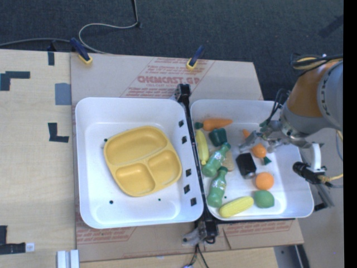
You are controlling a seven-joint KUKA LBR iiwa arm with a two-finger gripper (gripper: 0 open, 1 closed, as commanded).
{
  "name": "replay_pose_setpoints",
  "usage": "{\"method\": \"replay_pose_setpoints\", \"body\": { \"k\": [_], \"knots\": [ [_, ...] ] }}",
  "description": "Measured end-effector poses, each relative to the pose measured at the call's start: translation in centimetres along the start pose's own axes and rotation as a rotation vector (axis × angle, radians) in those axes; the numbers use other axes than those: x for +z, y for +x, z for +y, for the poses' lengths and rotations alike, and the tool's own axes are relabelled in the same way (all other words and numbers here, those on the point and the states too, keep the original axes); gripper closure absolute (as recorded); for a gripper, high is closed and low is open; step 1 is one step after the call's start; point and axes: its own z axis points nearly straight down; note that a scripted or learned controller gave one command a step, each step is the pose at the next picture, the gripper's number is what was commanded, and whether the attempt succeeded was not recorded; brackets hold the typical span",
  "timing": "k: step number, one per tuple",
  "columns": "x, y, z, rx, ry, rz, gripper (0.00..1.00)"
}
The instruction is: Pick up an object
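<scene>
Nearest the front edge of the right bin [290, 208] lies a yellow toy corn cob [236, 206], with a green lime-like ball [264, 199] just beside it and an orange ball [264, 180] a little behind.

Over that same bin hangs the gripper [259, 144], reaching in from the right on the grey arm [321, 102] with its orange band. Its fingers sit low among the toys, around a small orange ball [259, 151], though I cannot tell whether they are wide or closed on it. A black block [245, 164] lies just beside that ball, towards the front.

Further left in the bin are a carrot [215, 124], a dark green pepper-like piece [217, 137], a yellow banana [201, 145] along the wall and two green bottles [216, 175].

Across the divider, the left bin [92, 166] holds a yellow compartment plate [142, 159]. Both bins rest on cardboard [111, 80] on the worktop [28, 166].
</scene>
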Motion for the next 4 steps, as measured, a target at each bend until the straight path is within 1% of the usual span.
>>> {"method": "replay_pose_setpoints", "body": {
  "k": [1,2,3,4],
  "knots": [
    [1.5,3.2,5.1,-0.002,-0.01,-0.003,0.0],
    [1.4,-0.9,0.8,0.0,-0.011,-0.006,0.0],
    [1.5,4.2,6.1,-0.002,-0.011,-0.002,0.0],
    [1.5,3.9,3.1,0.0,-0.011,-0.004,0.0]
  ]
}}
